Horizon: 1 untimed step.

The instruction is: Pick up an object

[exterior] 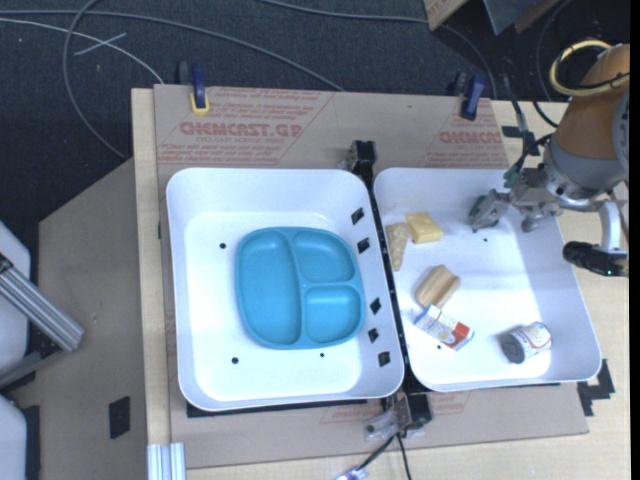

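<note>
The right bin (560, 298) holds several small objects: a yellow block (424, 228), a pale beige piece (398, 245) against the left wall, a tan block (436, 286), a red and white packet (444, 329) and a grey and white can (526, 341) lying on its side. My gripper (487, 211) hangs over the bin's far right part, its fingers pointing left. It sits right of the yellow block and apart from it. Nothing shows between its fingers.
The left bin (200, 268) bears a blue divided plate (299, 286). A black divider with clips (375, 268) runs between the bins. Blue clamps (200, 86) hold the cardboard base at the back. Cables lie on the dark floor behind.
</note>
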{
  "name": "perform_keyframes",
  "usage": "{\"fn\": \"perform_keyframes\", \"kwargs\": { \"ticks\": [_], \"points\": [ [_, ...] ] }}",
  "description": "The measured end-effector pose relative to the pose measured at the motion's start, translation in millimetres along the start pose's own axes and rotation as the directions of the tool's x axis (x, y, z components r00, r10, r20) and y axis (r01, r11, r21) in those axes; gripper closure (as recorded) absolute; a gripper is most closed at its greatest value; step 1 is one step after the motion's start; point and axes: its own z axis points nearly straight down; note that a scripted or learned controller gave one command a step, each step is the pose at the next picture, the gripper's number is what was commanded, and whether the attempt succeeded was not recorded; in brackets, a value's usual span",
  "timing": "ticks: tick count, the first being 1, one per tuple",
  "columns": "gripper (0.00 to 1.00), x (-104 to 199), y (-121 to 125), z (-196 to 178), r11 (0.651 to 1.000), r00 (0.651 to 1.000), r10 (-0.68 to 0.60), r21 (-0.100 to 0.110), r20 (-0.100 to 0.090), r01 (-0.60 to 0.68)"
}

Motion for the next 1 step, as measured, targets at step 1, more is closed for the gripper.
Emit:
{"fn": "perform_keyframes", "kwargs": {
  "ticks": [1],
  "points": [
    [1.00,-0.1,1.5,-14.9,1.000,1.000,-0.001,-0.006,0.002,0.001]
  ]
}}
